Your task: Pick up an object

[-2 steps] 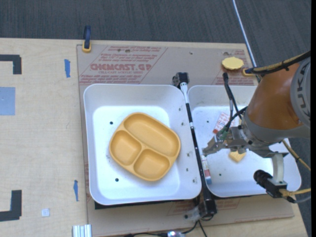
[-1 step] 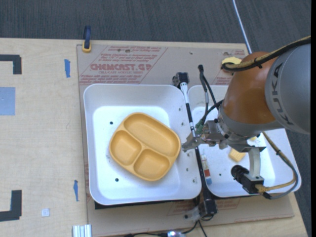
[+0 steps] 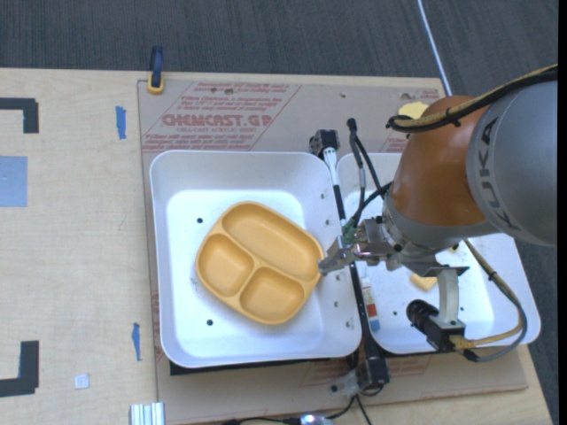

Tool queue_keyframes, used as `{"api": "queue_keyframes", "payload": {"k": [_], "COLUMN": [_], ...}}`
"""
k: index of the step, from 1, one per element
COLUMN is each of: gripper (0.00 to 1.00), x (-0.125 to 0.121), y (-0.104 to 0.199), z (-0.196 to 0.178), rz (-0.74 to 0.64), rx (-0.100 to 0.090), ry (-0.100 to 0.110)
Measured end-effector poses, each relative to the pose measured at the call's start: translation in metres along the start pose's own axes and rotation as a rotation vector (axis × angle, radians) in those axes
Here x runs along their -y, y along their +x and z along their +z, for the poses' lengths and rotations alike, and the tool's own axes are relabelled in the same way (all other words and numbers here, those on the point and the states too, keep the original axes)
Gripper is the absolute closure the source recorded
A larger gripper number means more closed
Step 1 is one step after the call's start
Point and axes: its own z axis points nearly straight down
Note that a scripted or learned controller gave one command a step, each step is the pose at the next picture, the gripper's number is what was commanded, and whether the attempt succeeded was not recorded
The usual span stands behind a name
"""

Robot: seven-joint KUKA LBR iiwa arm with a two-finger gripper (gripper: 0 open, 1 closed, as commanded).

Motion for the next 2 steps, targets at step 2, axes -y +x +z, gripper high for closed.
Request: {"api": "queue_keyframes", "payload": {"k": [2], "gripper": [1.0], "x": [0.001], "y": [-0.092], "z": [0.024], "rz": [0.002], "rx": [0.0], "ry": [0.003]}}
